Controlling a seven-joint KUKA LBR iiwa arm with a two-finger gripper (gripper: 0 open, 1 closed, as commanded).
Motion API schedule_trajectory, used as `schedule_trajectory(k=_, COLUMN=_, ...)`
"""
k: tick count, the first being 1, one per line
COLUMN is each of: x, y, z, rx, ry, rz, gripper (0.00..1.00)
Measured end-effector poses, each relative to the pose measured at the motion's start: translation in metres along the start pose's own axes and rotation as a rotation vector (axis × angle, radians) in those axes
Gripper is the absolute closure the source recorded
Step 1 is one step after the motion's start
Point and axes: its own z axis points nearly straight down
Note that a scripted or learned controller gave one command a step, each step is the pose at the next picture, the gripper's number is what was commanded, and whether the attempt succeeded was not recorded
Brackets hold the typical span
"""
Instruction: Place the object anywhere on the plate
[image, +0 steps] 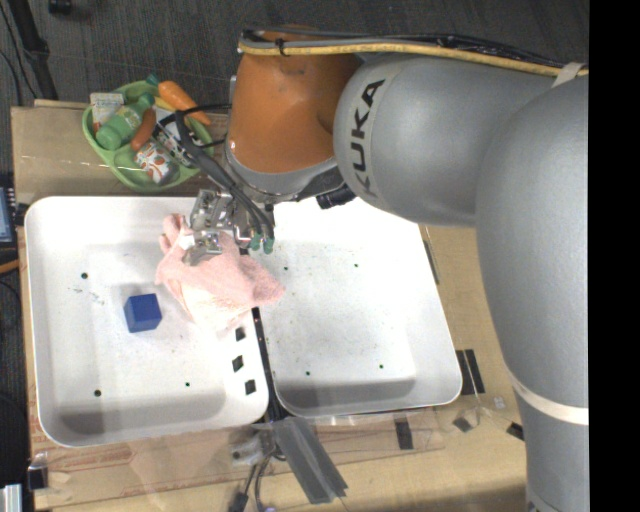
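A crumpled pink cloth (222, 283) lies in the left bin (60, 300), draped toward the divider between the two bins. A small blue cube (143, 312) rests on the bin floor to the cloth's left, apart from it. My gripper (228, 240) hangs directly over the cloth's upper edge, at or just above the fabric. The orange wrist band and the grey arm hide what is behind it.
A green bowl (105, 150) of toy food stands outside the bins at the back left. The right bin (400, 340) lies under the arm. The bulky grey arm covers the view's right side.
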Motion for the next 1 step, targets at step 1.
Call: schedule_trajectory(k=1, x=-0.0001, y=0.0001, z=-0.0004, rx=0.0, ry=-0.001, rz=0.0, gripper=0.0)
